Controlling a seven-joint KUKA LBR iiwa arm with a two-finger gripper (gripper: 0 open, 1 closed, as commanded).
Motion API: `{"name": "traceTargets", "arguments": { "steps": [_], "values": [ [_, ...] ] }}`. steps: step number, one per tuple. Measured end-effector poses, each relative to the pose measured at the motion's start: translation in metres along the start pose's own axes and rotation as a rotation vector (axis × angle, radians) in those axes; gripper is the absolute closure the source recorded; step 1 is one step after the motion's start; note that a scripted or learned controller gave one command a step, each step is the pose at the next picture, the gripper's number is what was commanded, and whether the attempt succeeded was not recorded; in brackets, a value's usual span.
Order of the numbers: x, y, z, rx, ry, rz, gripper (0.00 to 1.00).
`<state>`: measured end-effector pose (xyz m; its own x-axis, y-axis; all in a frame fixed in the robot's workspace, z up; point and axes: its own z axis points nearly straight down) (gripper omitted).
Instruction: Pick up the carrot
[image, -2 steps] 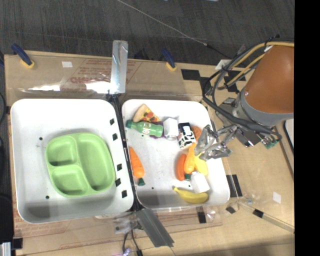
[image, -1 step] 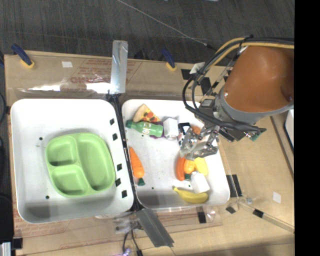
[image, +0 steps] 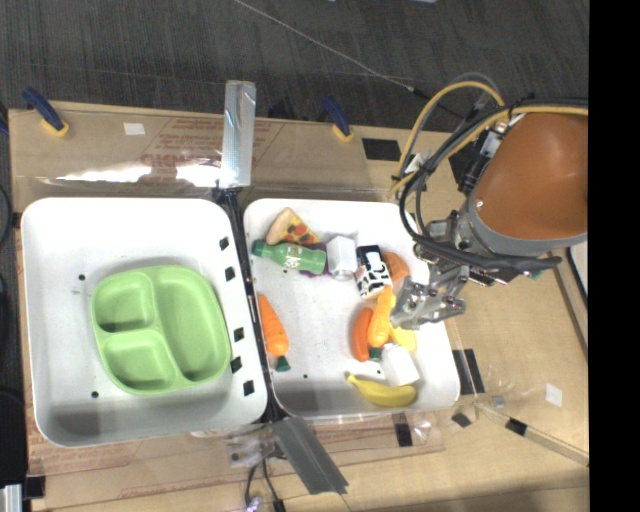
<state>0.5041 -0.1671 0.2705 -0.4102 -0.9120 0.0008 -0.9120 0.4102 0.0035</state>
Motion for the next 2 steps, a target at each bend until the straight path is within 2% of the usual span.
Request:
{"name": "traceTargets", "arguments": {
  "steps": [1,2],
  "values": [
    [0.042,0.000,-0.172,0.011,0.002,-0.345,1.00],
    [0.051,0.008,0.000,-0.005,-0.003,-0.746,1.00]
  ]
}}
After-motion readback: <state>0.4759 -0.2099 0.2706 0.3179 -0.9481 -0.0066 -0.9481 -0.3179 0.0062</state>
